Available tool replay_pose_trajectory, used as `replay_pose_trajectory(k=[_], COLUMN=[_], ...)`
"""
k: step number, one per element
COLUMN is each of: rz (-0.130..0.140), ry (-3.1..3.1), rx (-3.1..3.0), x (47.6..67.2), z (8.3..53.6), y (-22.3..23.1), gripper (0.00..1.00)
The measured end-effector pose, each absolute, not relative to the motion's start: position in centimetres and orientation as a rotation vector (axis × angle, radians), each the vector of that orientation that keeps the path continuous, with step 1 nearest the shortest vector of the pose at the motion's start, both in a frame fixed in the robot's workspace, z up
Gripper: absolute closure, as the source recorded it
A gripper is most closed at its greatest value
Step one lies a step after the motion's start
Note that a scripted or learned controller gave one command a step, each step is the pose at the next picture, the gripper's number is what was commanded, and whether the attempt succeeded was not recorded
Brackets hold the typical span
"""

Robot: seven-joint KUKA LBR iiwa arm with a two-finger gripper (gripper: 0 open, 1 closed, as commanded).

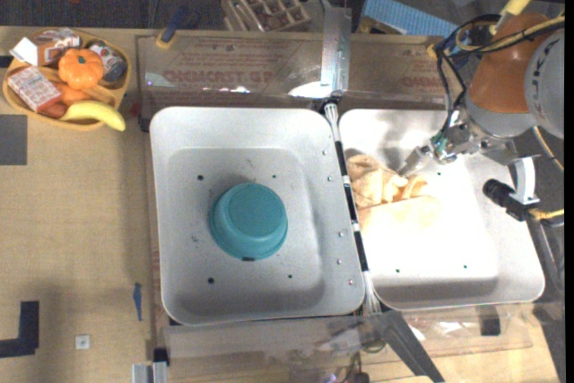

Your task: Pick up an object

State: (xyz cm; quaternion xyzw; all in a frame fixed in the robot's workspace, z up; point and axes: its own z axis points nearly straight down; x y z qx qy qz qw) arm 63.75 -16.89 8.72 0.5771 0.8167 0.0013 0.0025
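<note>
Over the right bin (466, 269) my end effector (421, 159) hangs low near its upper left part, just beside a crumpled tan cloth (381, 182) that lies against the bin's left wall. I cannot tell whether it is apart or together. Left of that bin, a teal bowl (250, 220) sits upside down in the left bin (179, 148).

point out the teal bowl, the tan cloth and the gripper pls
teal bowl (250, 220): camera view, on its upturned flat base, left bin.
tan cloth (377, 180): camera view, on the crumpled folds at the right bin's left wall.
gripper (420, 159): camera view, at the fingertips, just above the cloth's right end.
</note>
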Motion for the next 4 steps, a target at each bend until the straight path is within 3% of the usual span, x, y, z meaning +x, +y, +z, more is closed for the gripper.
replay_pose_trajectory(k=[1, 2, 3, 4], rz=[0.003, 0.002, 0.002, 0.003], ry=[2.652, 2.841, 2.809, 2.941], rx=[1.674, 1.336, 1.395, 1.094], x=[65.7, 60.6, 60.0, 59.8], z=[20.8, 17.6, 30.9, 15.8], y=[-17.5, -12.8, -12.8, -10.4], gripper=[0.00, 0.00, 0.00, 0.00])
